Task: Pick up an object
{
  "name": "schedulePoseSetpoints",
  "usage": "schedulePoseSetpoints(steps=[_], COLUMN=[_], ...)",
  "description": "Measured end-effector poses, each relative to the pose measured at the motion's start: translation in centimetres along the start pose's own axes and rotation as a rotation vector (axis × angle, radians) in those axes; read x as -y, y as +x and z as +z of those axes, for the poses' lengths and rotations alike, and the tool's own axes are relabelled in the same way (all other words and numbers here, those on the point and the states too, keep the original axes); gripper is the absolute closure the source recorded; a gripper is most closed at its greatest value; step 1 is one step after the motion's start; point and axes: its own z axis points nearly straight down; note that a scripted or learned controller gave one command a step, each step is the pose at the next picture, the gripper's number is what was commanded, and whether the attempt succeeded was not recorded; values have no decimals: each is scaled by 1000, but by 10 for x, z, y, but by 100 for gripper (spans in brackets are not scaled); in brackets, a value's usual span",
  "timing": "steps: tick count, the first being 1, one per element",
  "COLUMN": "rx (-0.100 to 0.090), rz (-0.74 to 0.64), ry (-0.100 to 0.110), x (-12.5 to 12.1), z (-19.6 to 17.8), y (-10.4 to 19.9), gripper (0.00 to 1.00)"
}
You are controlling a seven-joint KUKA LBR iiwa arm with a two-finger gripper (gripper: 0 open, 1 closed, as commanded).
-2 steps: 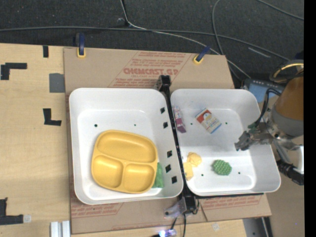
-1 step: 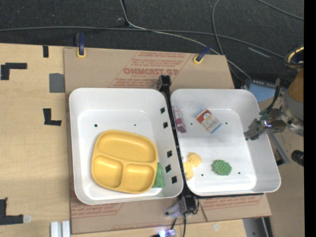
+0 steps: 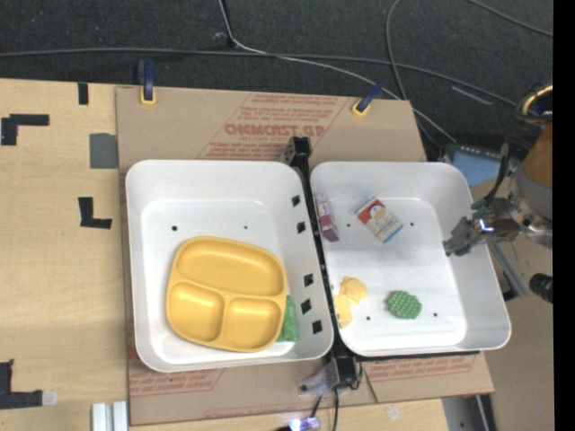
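The right bin point(image 3: 449, 335) holds a small red, white and blue box point(image 3: 379, 218), a purple and pink item point(image 3: 325, 220) against the divider, a pale yellow piece point(image 3: 350, 294) and a bumpy green piece point(image 3: 403, 305). A yellow divided plate point(image 3: 226, 293) lies in the left bin point(image 3: 153, 187), and a green item point(image 3: 289, 321) is wedged at the plate's right edge. My gripper point(image 3: 463, 239) hovers at the right bin's right rim, well to the right of the box and above the green piece in the view. Nothing shows between its tips.
Both bins rest on a cardboard sheet point(image 3: 269, 124) clamped to the wooden bench. A black divider with clips point(image 3: 310, 241) runs between the bins. Cables cross the dark area behind. The arm's wrist point(image 3: 530, 205) sits just outside the right bin.
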Motion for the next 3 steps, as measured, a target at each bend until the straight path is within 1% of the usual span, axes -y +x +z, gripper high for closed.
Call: schedulePoseSetpoints(steps=[1, 2, 3], rx=[-2, -2, -2], rz=[-6, -5, -7], ry=[-1, 2, 1], x=[-4, 1, -3], z=[-10, -4, -10], y=[56, 108, 171], gripper=[100, 100, 100])
